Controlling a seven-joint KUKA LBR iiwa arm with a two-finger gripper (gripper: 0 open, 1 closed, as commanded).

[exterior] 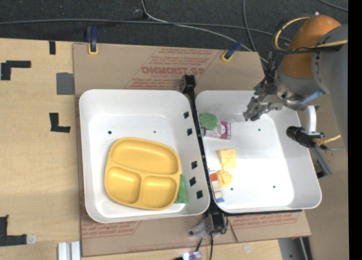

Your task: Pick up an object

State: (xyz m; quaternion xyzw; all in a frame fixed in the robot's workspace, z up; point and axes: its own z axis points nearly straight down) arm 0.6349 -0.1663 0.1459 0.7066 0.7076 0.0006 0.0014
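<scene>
My gripper hangs over the far right part of the right bin, above bare white floor. Nothing shows between its fingers. In that bin, a green round object lies on a small purple and white packet near the left wall. A yellow block sits lower down, with a smaller yellow piece below it. A red, white and blue item lies along the left wall. All of these lie left of and nearer than the gripper.
The left bin holds a yellow divided tray with a green thing tucked at its right edge. A black divider runs between the bins. Cables cross the dark surface behind the bench.
</scene>
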